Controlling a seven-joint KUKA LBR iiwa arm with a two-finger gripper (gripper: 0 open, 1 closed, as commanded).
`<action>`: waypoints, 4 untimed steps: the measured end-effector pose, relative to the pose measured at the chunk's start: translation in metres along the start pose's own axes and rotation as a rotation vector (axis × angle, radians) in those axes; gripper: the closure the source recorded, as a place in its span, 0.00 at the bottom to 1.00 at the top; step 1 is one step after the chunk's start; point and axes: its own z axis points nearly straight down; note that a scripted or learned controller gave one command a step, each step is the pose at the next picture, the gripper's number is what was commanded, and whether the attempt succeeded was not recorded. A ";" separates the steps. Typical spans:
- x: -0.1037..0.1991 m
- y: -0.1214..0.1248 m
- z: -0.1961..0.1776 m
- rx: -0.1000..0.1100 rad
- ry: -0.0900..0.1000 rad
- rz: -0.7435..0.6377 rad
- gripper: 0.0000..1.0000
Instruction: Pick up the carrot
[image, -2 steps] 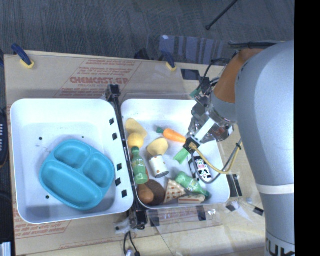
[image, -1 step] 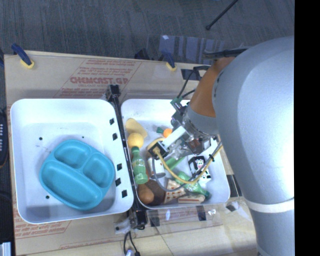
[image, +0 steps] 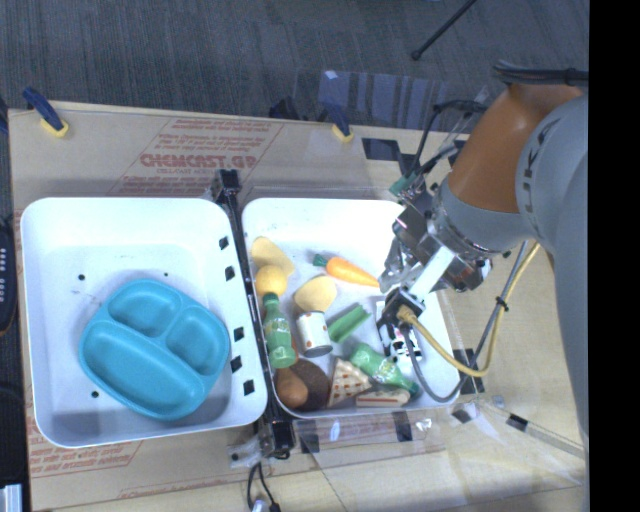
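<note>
Carrot not yet lifted, with the claw close beside it.
The carrot (image: 350, 270) lies in the right bin (image: 300, 214), toward its back wall among other toy foods, with its green top pointing left. The claw (image: 393, 282) hangs over the same bin, just to the carrot's right. I cannot tell how far open it is, and nothing shows in its grip. As I judge it, the approach is nearly done; the grasp and the lift remain.

Blue tray (image: 152, 345) (three compartments) left bin (image: 40, 235); green bottle (image: 275, 335) right bin (image: 330, 216).
</note>
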 end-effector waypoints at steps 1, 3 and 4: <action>0.013 -0.019 0.064 0.006 -0.003 -0.601 1.00; 0.047 -0.069 0.112 0.011 -0.006 0.123 1.00; 0.077 -0.035 0.051 0.004 0.000 0.220 1.00</action>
